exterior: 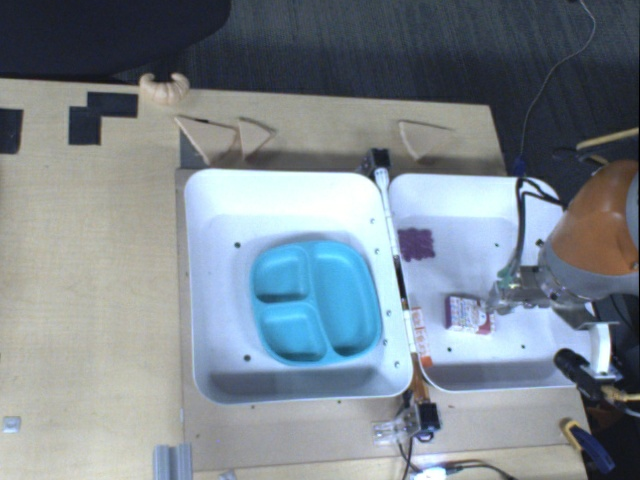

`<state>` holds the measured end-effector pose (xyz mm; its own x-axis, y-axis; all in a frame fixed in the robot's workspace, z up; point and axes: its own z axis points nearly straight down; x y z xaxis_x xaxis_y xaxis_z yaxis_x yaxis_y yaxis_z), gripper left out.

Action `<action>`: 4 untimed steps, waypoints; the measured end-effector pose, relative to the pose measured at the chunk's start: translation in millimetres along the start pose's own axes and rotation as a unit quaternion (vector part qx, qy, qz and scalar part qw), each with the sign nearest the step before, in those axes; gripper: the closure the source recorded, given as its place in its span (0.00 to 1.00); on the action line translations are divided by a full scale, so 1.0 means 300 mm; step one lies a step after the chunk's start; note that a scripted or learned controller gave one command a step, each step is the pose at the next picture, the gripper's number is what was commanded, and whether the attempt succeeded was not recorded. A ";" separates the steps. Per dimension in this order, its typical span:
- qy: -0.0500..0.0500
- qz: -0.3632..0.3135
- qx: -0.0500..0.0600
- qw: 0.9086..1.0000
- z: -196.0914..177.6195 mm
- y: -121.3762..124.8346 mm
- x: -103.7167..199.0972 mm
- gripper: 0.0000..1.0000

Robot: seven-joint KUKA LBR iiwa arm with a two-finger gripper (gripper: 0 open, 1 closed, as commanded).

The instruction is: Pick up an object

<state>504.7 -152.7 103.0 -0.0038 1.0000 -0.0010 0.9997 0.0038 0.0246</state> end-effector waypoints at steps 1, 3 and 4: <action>0.000 0.000 0.000 1.000 0.001 -0.001 0.000 0.00; 0.001 -0.001 0.010 1.000 -0.098 0.220 0.148 1.00; 0.000 0.001 0.012 1.000 0.019 0.127 0.108 1.00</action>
